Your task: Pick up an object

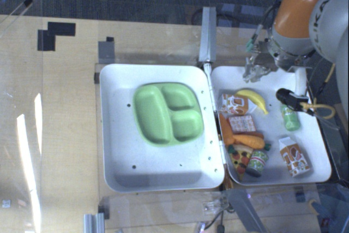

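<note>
Green tray (166, 113) fills left bin (117, 172); toys crowd right bin (319, 169); fingers (256, 70) unclear

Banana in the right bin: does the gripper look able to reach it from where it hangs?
Probably yes. The banana lies on top with nothing over it, just below the gripper at the bin's far edge; a small carton sits close on its left.

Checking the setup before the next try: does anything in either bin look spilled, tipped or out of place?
Nothing looks spilled or broken. The right bin holds a loose jumble: banana, carrot and small packs lying at mixed angles. The green tray sits flat but turned askew in the left bin.
</note>
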Tool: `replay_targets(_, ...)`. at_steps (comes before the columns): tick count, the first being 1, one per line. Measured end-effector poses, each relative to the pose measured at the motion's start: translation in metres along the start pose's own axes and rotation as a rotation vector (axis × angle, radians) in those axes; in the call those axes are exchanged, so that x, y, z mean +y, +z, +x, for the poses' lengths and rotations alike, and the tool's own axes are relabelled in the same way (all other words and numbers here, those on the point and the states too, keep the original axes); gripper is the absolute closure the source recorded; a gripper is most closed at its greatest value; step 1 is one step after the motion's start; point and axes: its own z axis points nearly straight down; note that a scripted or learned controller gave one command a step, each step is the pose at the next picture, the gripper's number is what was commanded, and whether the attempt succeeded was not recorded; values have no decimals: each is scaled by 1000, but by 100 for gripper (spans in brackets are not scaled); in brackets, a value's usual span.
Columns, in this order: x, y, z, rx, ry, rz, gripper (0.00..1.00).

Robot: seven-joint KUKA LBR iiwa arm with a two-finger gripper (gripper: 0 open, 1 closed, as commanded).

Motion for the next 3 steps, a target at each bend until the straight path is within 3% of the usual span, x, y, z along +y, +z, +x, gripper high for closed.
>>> replay_targets(1, 0, 0, 0, 0, 0, 0, 0)
replay_targets(2, -31, 84, -62, -1, -229, -4, 0)
replay_targets(3, -1, 101, -90, -7, -229, -36, 0)
